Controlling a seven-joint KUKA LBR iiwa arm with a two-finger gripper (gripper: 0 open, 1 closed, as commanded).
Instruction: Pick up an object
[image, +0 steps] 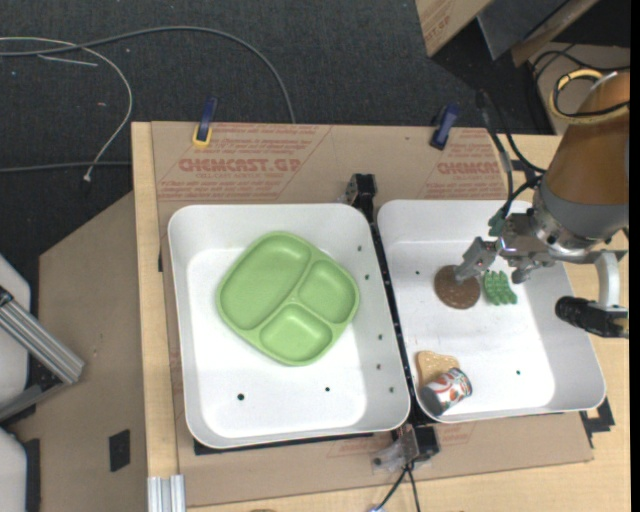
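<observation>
In the right bin (560, 385) a brown round disc (456, 291) lies beside a small green knobbly piece (499, 291). My gripper (498, 270) hangs low over these two, open. One finger (473, 264) points down at the disc's right edge and the other sits to the right of the green piece. Nothing is held between them. A red and white can (452, 389) and a tan piece (434, 363) lie at the bin's front left corner.
The left bin (200, 400) holds a green divided plate (288, 297) near its middle. A black divider strip (385, 300) runs between the bins. Blue clamps (206, 120) pin the cardboard at the back edge.
</observation>
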